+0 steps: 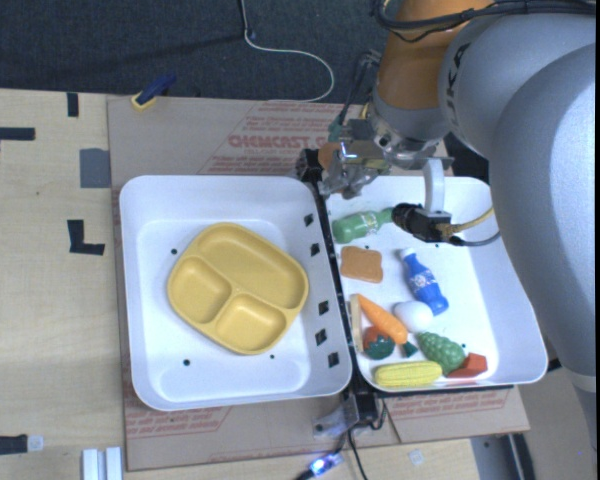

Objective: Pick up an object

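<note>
Single fixed camera mounted above the bench, looking down at a slant on both white bins: the left bin [140,298] and the right bin [510,318] lie side by side at mid-frame. The arm [520,88] enters from the right, large and near the lens, with the bench's far edge toward the top.

We saw a pale wooden worktop [40,298] with black angular marks. On it lay a printed cardboard sheet [220,138], and on the cardboard sat two shallow white bins side by side, the left bin [140,268] and the right bin [510,318], their rims touching. A small yellow-and-blue object [152,91] lay at the cardboard's far left corner.
</note>
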`<action>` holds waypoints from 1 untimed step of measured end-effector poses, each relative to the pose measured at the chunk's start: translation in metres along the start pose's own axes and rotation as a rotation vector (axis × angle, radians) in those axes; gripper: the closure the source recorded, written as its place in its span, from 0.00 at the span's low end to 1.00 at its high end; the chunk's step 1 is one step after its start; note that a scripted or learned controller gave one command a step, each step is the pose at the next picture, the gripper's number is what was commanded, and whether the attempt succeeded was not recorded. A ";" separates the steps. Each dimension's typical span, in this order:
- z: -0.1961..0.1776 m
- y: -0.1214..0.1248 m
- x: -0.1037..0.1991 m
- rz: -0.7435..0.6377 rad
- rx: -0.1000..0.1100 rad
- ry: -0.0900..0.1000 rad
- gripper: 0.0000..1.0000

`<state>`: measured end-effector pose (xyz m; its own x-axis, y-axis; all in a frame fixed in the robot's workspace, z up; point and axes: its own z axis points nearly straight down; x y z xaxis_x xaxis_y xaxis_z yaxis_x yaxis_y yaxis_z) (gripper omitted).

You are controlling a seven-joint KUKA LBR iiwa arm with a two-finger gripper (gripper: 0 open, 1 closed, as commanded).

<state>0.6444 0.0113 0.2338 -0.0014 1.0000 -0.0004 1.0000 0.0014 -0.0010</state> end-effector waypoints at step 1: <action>0.016 0.006 -0.006 0.001 0.002 -0.002 1.00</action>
<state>0.6500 0.0049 0.2174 -0.0008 1.0000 -0.0021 1.0000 0.0008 -0.0031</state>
